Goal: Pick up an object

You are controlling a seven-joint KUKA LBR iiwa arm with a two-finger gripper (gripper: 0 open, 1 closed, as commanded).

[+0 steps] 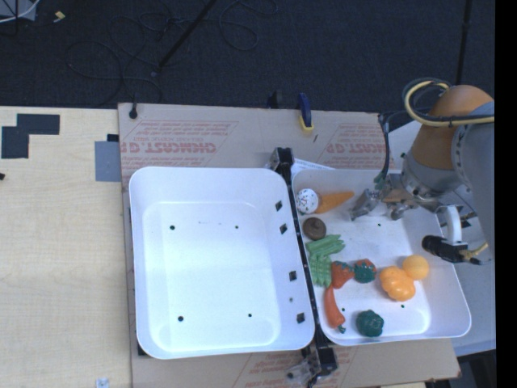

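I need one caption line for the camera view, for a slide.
The arm's tool hovers in the right bin near a toy carrot, with toy food lying below it.

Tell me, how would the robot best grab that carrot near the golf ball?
Probably from straight above, jaws across the thick middle of the carrot. It lies flat, long axis running left-right, so closing across its narrow width should grip best. Its left end sits close to the golf ball, so staying toward the free right half looks safer.
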